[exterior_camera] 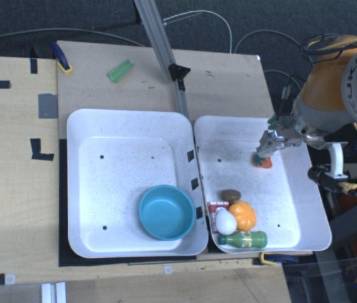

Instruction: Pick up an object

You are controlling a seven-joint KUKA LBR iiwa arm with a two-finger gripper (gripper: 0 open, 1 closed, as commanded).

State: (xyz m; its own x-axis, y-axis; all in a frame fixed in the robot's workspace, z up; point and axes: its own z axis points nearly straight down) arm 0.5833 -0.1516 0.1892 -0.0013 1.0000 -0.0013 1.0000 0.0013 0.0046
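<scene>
Partly, the small orange and green object (263,161) is hidden under the tool (267,151), so I cannot tell its shape, or if the tool is open or has hold of it. It lies in the right bin (304,197), at the far side. Near the front wall sit a brown lump (231,196), an orange ball (244,215), a white egg (225,221) and a green bottle (245,239). A round blue bowl (166,211) is in the left bin (90,169).
</scene>
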